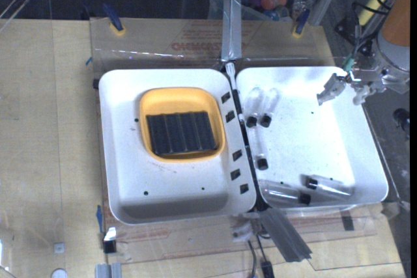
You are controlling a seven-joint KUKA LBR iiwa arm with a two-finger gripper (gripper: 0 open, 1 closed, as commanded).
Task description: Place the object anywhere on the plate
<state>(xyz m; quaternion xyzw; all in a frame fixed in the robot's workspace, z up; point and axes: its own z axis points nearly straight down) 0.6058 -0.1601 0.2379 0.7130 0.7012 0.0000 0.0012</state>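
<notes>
On the pale wooden surface (52,159) two white bins sit side by side: the end effector (342,89), its grip too blurred to tell, hovers over the right bin's (365,140) far corner, markers (326,187) lying crosswise below it, the yellow plate (179,97) well left past the divider (238,133).

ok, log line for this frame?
hand: above right bin's far-right corner, holding nothing | markers: in right bin | plate: left bin, dark insert
</notes>
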